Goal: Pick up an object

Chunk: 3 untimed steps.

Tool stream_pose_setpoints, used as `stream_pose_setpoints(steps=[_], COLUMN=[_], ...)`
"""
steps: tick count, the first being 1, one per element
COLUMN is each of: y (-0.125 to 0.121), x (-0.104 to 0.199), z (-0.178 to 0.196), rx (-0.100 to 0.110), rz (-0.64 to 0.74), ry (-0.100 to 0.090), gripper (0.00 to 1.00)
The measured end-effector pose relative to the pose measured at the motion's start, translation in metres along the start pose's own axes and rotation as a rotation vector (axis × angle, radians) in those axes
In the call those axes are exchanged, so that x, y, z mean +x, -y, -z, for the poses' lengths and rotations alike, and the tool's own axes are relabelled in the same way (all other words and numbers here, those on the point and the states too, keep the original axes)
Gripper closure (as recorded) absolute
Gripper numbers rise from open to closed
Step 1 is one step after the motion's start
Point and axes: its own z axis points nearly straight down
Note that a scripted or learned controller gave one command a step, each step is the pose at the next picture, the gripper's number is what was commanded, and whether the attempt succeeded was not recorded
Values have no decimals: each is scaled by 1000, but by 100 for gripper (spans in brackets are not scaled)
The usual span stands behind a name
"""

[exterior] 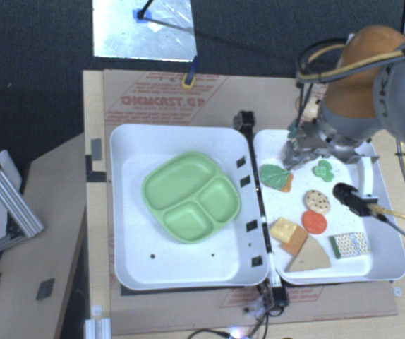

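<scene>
1. Two shallow white bins sit side by side on the desk. The left bin carries a green divided plate; the right bin carries the small toy foods.
2. The gripper hangs low over the far end of the right bin, under the grey arm that reaches in from the right. Whether it is open or closed cannot be told from this slant, and nothing is seen held in it.
3. The nearest candidate is the green leafy piece with an orange edge. It lies just beside the gripper, toward the camera and a little toward the bins' shared wall, with its long axis running roughly across the bin.
4. A small green piece lies on the gripper's other side, also near.
5. Well apart, nearer the camera, lie a speckled cookie, a red disc, a cheese-like yellow block, a tan wedge and a patterned block.
6. Judgement: the pick has not been made; a short shift toward the leafy piece looks the likeliest next move.
</scene>
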Motion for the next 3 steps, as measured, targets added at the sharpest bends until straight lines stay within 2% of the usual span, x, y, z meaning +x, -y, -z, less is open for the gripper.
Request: stream_pose_setpoints(steps=[2,3], y=[-44,-66], x=[87,120], z=[-7,-3], rx=[0,-1], rz=[0,-1], ry=[-1,-1], gripper=[100,100])
